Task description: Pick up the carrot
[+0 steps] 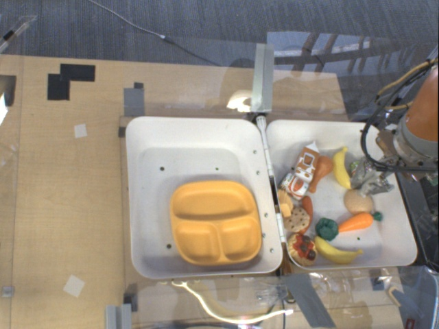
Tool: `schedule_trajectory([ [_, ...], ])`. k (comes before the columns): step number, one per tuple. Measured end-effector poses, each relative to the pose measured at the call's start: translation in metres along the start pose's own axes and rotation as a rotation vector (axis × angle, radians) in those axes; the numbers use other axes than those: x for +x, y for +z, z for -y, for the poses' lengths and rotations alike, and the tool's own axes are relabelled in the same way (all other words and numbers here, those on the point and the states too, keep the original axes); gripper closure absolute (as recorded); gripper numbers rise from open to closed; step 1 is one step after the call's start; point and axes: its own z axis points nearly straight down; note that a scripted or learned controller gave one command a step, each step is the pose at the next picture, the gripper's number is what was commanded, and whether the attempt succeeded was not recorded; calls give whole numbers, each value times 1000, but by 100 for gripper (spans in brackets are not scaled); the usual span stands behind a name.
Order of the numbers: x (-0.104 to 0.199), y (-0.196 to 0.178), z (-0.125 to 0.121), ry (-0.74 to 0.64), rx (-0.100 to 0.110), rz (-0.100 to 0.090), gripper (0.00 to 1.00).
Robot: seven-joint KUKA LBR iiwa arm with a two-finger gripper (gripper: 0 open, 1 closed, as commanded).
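The carrot (355, 223), orange with a small green top at its right end, lies in the right bin (398, 249) towards the front right. My gripper (371, 179) hangs over the same bin, a little behind the carrot and apart from it. It sits just above a beige potato (358, 201) that lies between it and the carrot. Nothing shows as held.
Around the carrot lie a green vegetable (326, 228), a front banana (336, 252), a back banana (341, 167), a juice carton (304, 172), a cookie (298, 218) and a pizza slice (302, 247). An orange divided tray (215, 221) sits in the left bin (147, 184).
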Motion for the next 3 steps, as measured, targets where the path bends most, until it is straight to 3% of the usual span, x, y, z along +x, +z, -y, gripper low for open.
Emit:
schedule_trajectory([
  [1, 55, -50, -30, -267, -2, -3, 100],
  [2, 66, -58, -37, -510, -4, -2, 100],
  [3, 70, -13, -46, -786, -7, -3, 100],
])
